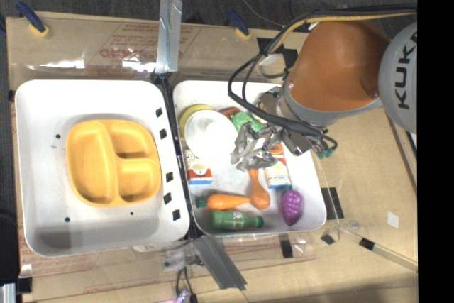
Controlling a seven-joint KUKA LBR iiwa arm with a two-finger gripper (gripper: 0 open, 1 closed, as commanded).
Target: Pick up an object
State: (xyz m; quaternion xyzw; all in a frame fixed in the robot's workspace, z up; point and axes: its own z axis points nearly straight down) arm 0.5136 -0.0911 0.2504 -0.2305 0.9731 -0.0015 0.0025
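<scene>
We judge the end effector (252, 150), aperture indeterminate, poised to descend onto the orange spoon (258, 189) just below.

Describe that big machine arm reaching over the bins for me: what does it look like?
The arm is bulky and rounded, grey with black "KU" lettering and a broad orange band above the wrist. Black cables loop around it. At its end sits a small metallic tool with thin silver fingers.
</scene>
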